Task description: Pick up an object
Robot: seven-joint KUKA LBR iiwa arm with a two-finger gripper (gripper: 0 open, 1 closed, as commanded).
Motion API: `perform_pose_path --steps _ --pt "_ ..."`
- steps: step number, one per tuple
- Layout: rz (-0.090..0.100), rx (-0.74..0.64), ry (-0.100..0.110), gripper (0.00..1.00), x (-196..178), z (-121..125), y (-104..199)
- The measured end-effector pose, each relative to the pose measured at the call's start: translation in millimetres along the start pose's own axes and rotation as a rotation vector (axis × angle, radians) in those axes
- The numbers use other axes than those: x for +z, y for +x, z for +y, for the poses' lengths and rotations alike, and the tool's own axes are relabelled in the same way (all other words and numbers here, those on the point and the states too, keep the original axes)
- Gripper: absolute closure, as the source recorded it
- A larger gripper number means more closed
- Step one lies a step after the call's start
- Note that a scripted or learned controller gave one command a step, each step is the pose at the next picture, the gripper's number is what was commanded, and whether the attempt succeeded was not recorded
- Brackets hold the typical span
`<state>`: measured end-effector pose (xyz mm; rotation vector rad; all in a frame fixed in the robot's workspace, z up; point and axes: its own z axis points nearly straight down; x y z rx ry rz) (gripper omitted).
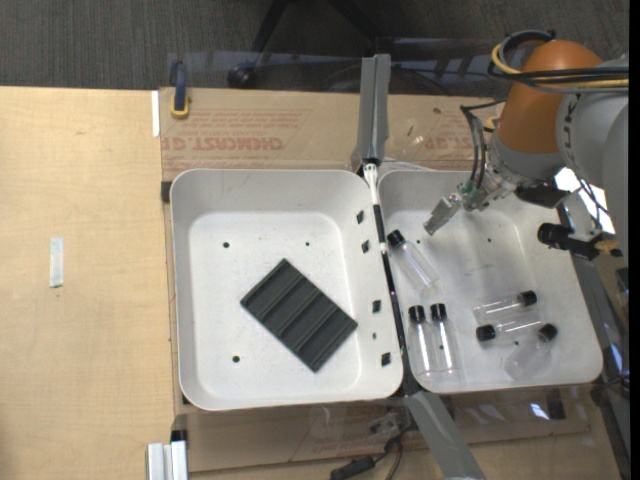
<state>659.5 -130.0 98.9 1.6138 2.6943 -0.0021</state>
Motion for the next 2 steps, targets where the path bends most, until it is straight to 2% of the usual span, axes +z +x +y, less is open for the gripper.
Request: perform_pose_path --steps 1,2 --pt "-0.001 0.0 0.0 1.0 -7.7 0.1 -0.5" --pt "-0.001 -0.001 0.0 0.0 -7.7 0.1 -0.5"
